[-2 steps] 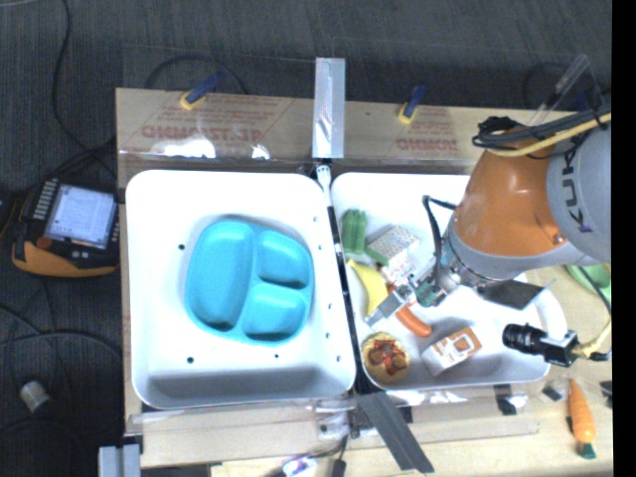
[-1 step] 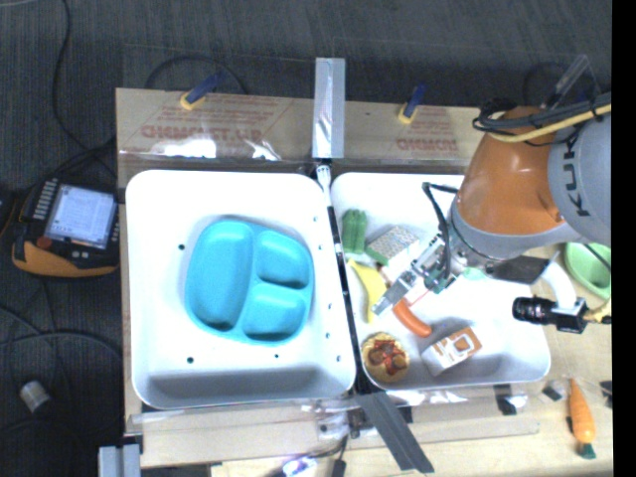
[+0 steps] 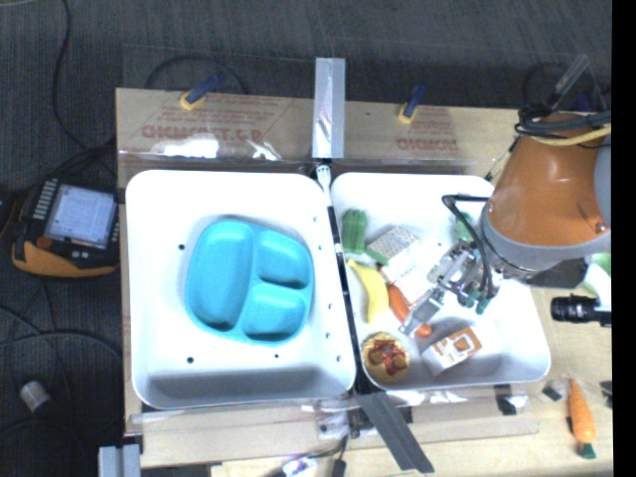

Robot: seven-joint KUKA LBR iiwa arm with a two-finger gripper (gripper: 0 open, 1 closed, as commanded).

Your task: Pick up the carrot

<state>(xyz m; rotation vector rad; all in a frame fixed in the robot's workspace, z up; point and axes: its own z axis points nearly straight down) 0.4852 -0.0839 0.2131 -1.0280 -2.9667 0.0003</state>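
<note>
The carrot (image 3: 397, 302) is a small orange piece lying in the right bin (image 3: 517, 361), just right of a yellow banana (image 3: 370, 291). My gripper (image 3: 425, 311) hangs low over the middle of that bin, reaching down and left from the orange-banded wrist (image 3: 552, 202). Its tip is right beside the carrot's right end, and I cannot tell whether it touches it. The carrot's lower end is partly hidden by the gripper. Nothing is visibly lifted.
Around the carrot lie a green vegetable (image 3: 354, 229), a grey-white box (image 3: 395, 242), a round pizza-like toy (image 3: 386, 356), a small red piece (image 3: 425, 332) and a small carton (image 3: 453, 347). The left bin (image 3: 159, 366) holds a blue divided plate (image 3: 248, 276). An orange carrot-shaped object (image 3: 581, 420) lies outside the bins.
</note>
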